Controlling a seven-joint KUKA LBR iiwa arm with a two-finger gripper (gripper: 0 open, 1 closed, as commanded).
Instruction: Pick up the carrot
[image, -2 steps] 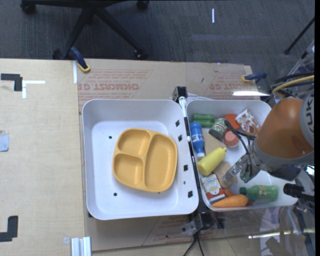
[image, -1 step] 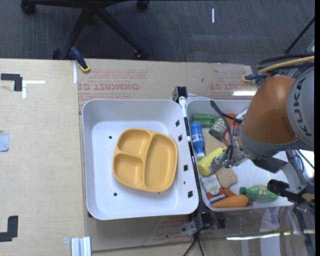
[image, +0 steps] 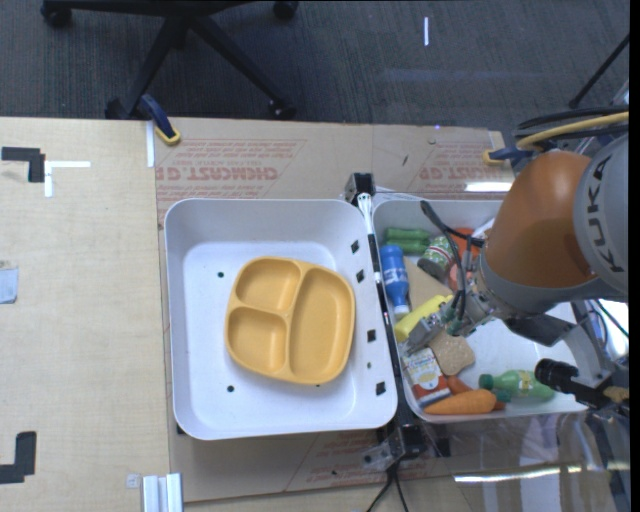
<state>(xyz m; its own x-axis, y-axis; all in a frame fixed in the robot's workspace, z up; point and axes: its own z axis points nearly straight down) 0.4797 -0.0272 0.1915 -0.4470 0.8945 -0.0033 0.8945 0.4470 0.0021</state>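
Observation:
The orange carrot (image: 461, 403) lies along the front wall of the right bin (image: 480, 201), near its front left corner. My gripper (image: 447, 322) hangs low over the middle of that bin, above a yellow item (image: 420, 315) and a tan cracker-like piece (image: 455, 353). The carrot is well in front of the gripper and apart from it. The arm's orange band (image: 540, 220) and grey wrist hide much of the bin's right half.
The right bin also holds a blue bottle (image: 394, 278), a green vegetable (image: 405, 238), a can (image: 438, 256), a small packet (image: 423, 368) and a green bottle (image: 516, 385) beside the carrot. In the left bin (image: 200, 330) sits a yellow divided plate (image: 291, 320).

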